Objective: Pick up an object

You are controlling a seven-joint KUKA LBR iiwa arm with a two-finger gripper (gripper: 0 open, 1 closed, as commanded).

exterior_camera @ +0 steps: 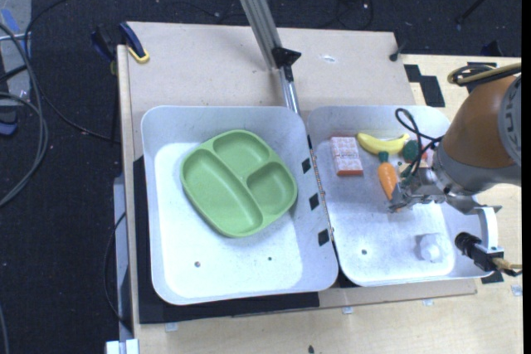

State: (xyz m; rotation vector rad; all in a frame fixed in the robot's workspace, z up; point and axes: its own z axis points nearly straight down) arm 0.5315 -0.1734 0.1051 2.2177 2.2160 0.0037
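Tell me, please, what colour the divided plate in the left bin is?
Light green; the plate shows plainly in the camera view.

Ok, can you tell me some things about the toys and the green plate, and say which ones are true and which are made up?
1. The green plate lies in the left bin. True.
2. The banana is on the green plate. False: it lies in the right bin, near the far edge.
3. The carrot lies just below the banana in the picture, close to the gripper. True.
4. The pink box sits to the right of the carrot. False: it sits to the carrot's left.
5. The green plate has three sections. True.
6. The arm reaches over the left bin. False: it reaches over the right bin.
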